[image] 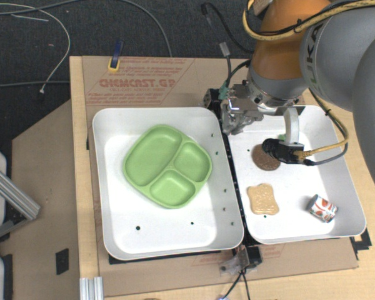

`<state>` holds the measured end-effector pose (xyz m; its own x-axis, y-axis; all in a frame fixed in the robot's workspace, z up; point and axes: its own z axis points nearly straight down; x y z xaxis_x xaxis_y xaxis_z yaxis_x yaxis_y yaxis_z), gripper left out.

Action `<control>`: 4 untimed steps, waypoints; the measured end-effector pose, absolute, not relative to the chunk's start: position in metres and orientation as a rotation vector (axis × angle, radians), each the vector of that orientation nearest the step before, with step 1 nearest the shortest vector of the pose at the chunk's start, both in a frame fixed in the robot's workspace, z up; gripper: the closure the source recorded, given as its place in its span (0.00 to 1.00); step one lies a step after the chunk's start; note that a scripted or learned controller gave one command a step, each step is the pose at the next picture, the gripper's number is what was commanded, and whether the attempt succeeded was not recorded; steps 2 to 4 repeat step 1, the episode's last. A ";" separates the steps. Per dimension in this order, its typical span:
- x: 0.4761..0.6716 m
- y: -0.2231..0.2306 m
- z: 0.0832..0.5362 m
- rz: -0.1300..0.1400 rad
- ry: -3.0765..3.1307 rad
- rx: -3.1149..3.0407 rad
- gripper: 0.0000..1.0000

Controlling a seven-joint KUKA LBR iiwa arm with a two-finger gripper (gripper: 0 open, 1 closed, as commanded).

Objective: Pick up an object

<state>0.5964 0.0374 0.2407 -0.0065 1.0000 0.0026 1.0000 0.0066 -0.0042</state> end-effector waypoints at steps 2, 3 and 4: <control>0.599 0.090 0.224 0.002 -2.225 -2.212 1.00; 0.599 0.090 0.224 0.002 -2.225 -2.212 1.00; 0.599 0.090 0.224 0.002 -2.225 -2.212 1.00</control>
